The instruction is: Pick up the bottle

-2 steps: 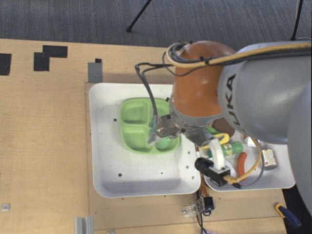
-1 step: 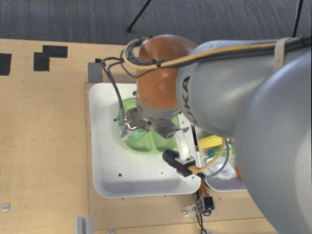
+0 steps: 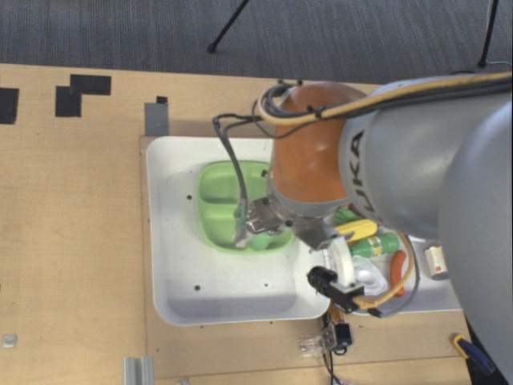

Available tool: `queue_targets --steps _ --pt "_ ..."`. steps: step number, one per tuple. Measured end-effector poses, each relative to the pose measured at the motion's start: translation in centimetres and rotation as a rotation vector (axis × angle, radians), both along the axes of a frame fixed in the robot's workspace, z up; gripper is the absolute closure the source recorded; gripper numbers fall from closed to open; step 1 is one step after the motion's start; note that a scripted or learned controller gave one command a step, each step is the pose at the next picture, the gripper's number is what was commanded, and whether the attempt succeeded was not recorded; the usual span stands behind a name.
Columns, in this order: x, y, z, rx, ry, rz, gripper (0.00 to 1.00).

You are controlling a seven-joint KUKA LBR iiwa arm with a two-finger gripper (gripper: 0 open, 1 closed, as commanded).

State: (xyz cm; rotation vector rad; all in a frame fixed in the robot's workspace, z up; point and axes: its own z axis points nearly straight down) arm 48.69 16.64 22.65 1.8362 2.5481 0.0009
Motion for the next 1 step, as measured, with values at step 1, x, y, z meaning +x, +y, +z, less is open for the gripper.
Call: queue_targets --steps 1 --pt "-0.03 5.88 -0.62 0.001 0.000 0.043 1.00"
